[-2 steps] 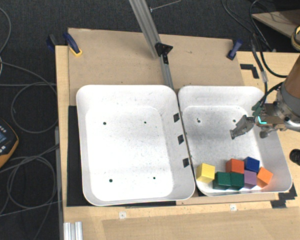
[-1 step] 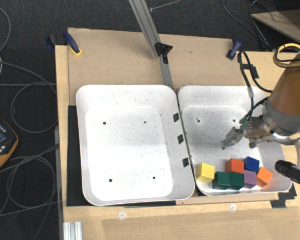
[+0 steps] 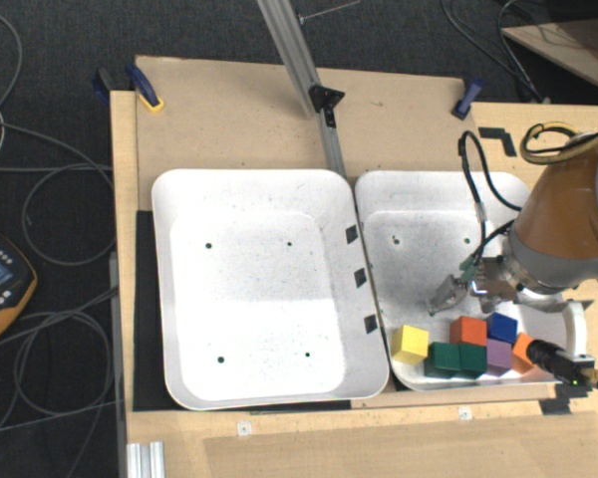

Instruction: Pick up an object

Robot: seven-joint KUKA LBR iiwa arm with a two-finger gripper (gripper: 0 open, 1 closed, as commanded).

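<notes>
Several small blocks lie bunched along the front edge of the right bin [image 3: 419,192]: a yellow block [image 3: 412,343], a green block [image 3: 455,358], a red-orange block [image 3: 468,330], a blue block [image 3: 501,326], a purple block [image 3: 499,355] and an orange piece [image 3: 523,348]. My gripper [image 3: 450,294] hangs over the right bin's middle, just behind and left of the red-orange block. It is open with nothing between its fingers. The arm's grey and orange body hides the bin's right side.
The left bin [image 3: 249,192] lies beside the right one, with black clips along the shared rim. A slanted metal pole [image 3: 297,53] rises behind the bins. Blue clamps hold the board's back corners. Cables trail near the arm at right.
</notes>
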